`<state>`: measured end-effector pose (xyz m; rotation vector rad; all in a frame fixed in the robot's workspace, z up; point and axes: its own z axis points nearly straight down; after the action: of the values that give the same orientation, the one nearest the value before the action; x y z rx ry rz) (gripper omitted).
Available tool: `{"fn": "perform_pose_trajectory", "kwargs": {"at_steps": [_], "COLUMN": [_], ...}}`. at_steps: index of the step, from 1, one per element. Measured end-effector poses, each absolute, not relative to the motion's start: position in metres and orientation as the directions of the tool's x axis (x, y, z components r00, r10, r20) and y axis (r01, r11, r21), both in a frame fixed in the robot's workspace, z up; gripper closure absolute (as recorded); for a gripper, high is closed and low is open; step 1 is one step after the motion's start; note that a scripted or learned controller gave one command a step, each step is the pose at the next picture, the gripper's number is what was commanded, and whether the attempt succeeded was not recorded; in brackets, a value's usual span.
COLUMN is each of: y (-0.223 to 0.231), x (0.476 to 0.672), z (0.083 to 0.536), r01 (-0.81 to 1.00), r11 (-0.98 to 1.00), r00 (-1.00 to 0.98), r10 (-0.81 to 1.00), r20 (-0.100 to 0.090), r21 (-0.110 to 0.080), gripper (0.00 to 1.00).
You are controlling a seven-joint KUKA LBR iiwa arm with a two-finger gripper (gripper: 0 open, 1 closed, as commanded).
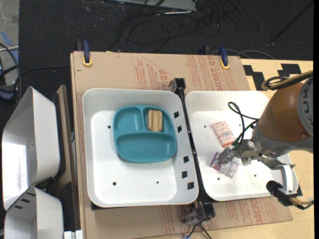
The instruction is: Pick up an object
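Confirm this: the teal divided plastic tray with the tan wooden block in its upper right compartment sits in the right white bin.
Wrong on the bin. The camera view shows the teal divided plastic tray, with the tan wooden block in its upper right compartment, sitting in the left white bin, not the right one.

Grey arm (pixel 279 146), broad orange band (pixel 285 114), looping black cable (pixel 239 114)

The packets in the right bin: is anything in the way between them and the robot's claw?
Nothing visible is. The gripper is low in the right bin, right at the purple packet, which lies on the bin floor. The pink packet lies just above it in the view, uncovered. The teal tray sits in the left bin, out of the way.
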<state>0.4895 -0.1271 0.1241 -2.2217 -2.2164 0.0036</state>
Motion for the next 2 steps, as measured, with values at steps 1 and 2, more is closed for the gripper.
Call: {"fn": "perform_pose_trajectory", "kwargs": {"at_steps": [1, 2], "y": [-0.126, -0.125], "x": [0.490, 0.487], "z": [0.136, 0.198], "r01": [1.000, 1.000], "r11": [-0.003, 0.003], "r00": [0.003, -0.003], "r10": [1.000, 1.000], "r20": [0.001, -0.001], "r21": [-0.001, 0.005], "gripper": [1.00, 1.00]}}
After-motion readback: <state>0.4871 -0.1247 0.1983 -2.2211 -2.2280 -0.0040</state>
